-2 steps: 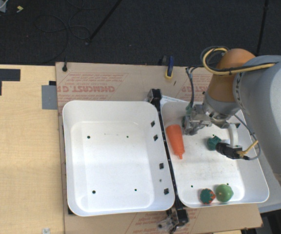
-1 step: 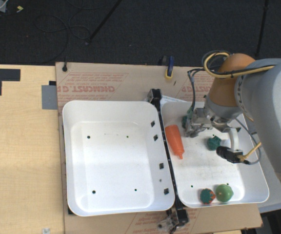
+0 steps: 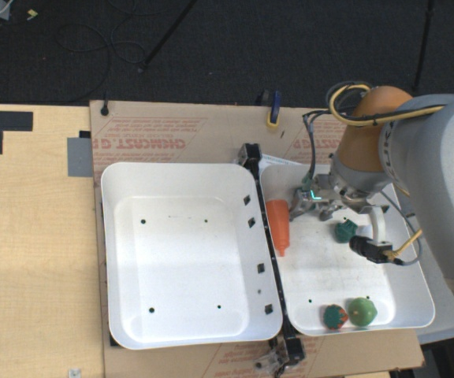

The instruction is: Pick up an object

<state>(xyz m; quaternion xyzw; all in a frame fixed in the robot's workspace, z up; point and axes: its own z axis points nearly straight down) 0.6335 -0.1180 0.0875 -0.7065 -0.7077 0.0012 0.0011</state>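
An orange carrot-shaped object lies along the left wall of the right bin. My gripper hovers low in the upper part of that bin, just right of the orange object's top end. A small teal object sits just below the wrist. Near the bin's front edge rest a green ball and, beside it, a smaller red and green ball. I see nothing held by the gripper.
The left bin stands beside the right one, with a black divider rail between them. The grey arm with its orange band covers the right bin's far right corner. Cables loop around the wrist.
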